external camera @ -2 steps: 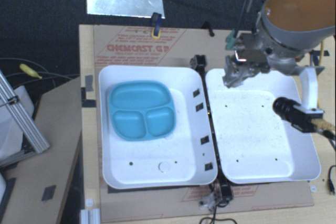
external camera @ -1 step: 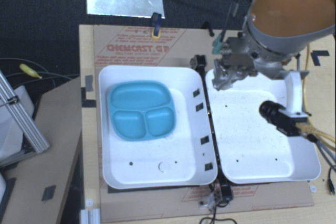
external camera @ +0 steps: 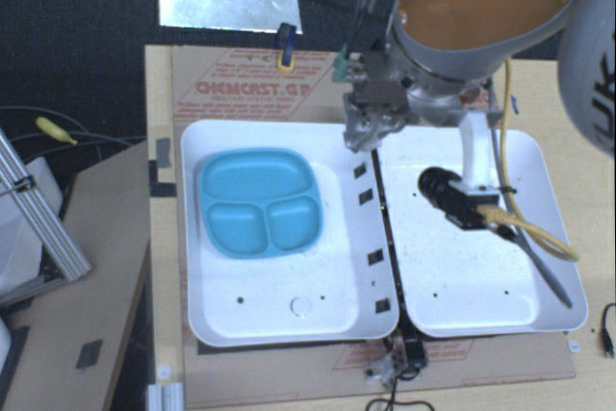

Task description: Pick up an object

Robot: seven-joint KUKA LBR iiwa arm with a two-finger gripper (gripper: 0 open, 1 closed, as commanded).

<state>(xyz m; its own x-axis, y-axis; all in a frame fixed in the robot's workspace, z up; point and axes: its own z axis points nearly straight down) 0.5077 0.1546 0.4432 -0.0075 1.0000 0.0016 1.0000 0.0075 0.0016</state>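
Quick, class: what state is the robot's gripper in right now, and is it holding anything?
Gripper: cannot be told; it sits at the top of the divider between the two bins, with nothing seen in it. The blue tray lies in the left bin.

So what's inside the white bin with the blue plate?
The left bin holds a blue divided plate with three compartments, lying flat near the bin's far left. Whatever might lie beneath the plate is hidden. The gripper hangs over the divider between the bins.
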